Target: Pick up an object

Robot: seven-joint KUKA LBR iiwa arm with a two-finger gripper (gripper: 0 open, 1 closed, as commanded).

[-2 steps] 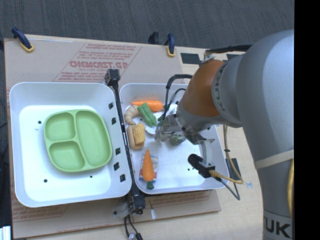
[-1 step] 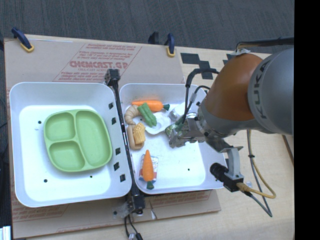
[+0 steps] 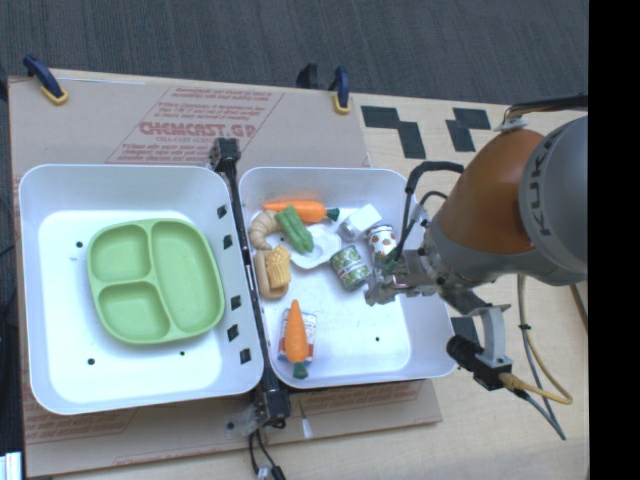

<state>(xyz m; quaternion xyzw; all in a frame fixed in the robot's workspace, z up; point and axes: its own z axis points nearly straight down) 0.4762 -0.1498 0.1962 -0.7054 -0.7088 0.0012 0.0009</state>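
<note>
Arm (image 3: 520, 208) reaches from right over right bin (image 3: 425, 353); gripper (image 3: 385, 288) low beside green can (image 3: 349, 266), grip state unclear.

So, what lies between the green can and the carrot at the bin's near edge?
Camera view: bare white bin floor separates the green can from the carrot.

Single fixed camera, mounted above the table (image 3: 470, 408), looking down at a slant. Far edge of the table toward the top of the frame, near edge toward the bottom. Set at a middling height, probably, enough to take in both shallow white plastic bins: left bin (image 3: 40, 298) and right bin (image 3: 395, 353) side by side near centre. Grey arm with an orange band (image 3: 500, 208) entering from the right side. Dark carpeted floor (image 3: 300, 18) beyond the far edge.
</note>
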